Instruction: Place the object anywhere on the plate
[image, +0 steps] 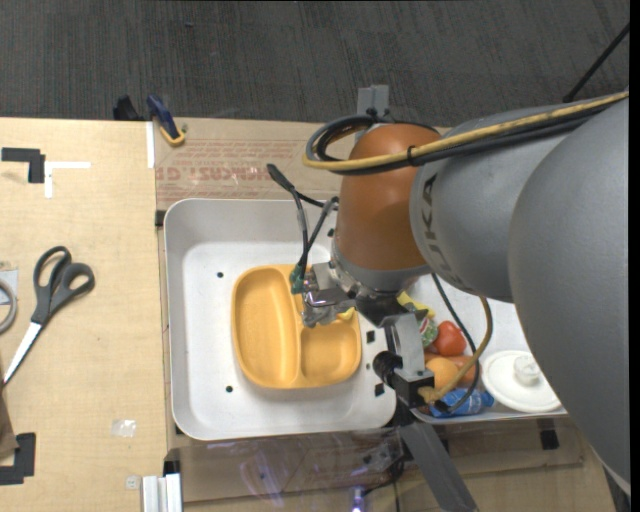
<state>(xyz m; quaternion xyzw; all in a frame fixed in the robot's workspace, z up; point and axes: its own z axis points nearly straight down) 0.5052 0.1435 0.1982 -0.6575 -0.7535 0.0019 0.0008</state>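
One fixed camera looks steeply down on the desk from close above, the arm entering from its right.

Plate in left bin; scissors further left.

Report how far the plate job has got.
Done: nothing lies on the yellow divided plate in the left white bin. In hand: the gripper hangs over the plate's right edge; any load is hidden. Left: getting an object onto the plate; toys sit in the right bin.
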